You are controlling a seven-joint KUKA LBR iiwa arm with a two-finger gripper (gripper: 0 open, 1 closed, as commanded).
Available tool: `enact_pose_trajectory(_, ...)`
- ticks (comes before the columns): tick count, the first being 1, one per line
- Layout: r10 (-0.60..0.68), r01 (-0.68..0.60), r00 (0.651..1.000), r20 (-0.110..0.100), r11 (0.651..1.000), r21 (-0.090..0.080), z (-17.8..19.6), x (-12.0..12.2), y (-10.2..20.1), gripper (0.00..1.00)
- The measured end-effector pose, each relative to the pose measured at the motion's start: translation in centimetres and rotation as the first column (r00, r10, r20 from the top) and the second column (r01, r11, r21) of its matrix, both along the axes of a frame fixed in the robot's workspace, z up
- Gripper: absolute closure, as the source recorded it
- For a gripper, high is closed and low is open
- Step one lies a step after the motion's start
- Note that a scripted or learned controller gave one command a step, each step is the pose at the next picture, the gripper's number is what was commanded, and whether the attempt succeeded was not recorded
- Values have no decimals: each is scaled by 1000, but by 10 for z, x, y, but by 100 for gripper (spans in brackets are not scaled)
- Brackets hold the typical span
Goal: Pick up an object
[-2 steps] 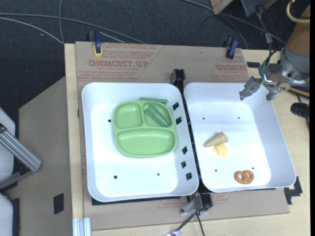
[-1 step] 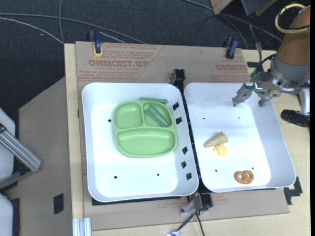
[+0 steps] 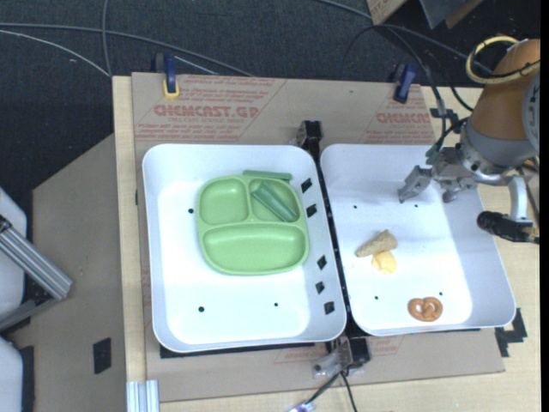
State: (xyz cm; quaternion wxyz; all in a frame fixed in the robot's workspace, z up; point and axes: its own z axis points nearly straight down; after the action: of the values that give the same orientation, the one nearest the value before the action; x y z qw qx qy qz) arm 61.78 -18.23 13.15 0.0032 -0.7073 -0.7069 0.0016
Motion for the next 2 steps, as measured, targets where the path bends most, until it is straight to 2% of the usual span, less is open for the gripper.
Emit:
enact_pose_trajectory(1,1,-1,1000,2,1000,0,-49,0,1,0)
enact_pose_trajectory(2,1,-1,1000,8,1000,-1,-35,1,1,100)
